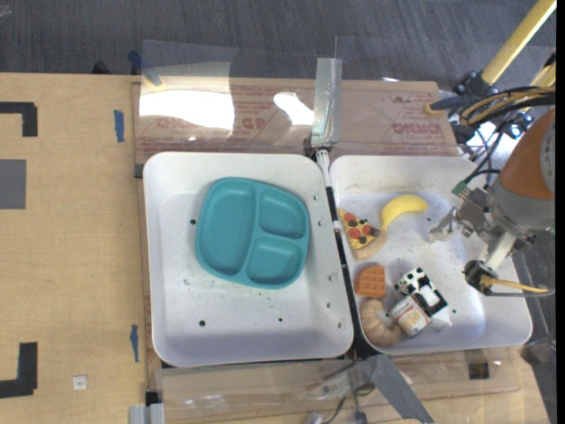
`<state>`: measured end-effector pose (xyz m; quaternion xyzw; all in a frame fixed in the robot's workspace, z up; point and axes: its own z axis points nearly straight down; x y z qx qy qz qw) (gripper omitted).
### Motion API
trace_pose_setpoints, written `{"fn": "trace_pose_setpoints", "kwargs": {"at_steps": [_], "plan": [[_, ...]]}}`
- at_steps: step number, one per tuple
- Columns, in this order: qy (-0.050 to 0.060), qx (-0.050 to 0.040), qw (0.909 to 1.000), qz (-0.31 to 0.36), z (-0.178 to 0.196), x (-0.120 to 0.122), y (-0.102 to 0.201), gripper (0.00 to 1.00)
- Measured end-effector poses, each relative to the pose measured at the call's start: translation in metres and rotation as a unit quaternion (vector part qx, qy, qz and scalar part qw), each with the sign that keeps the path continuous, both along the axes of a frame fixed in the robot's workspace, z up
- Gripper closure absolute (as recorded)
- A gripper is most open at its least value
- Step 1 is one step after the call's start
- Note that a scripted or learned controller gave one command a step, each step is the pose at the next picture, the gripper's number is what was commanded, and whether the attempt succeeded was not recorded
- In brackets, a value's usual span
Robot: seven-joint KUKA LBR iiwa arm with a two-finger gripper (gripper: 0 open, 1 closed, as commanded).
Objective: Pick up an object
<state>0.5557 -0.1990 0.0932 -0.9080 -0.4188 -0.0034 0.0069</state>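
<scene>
The arm (530,179) hangs over the right bin (508,325), where the toys cluster: banana (403,208), pizza (358,230), waffle (372,281). I cannot tell the gripper (450,223)'s state. The left bin (168,263) holds a teal tray (252,232).

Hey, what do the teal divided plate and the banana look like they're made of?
The teal divided plate looks like moulded plastic with a smooth, slightly satin finish: one even colour, rounded compartment ridges, soft highlights. The banana seems to be a plastic toy, judging by its flat uniform yellow and smooth surface without spots, though at this size real fruit cannot be ruled out.
</scene>
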Motion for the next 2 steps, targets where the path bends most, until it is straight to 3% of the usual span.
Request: {"fn": "trace_pose_setpoints", "kwargs": {"at_steps": [1, 2], "plan": [[-0.001, -0.0074, 0.9947, -0.103, -0.006, -0.055, 0.058, 0.00], [-0.002, -0.0075, 0.9546, -0.298, -0.005, -0.074, 0.083, 0.00]]}}
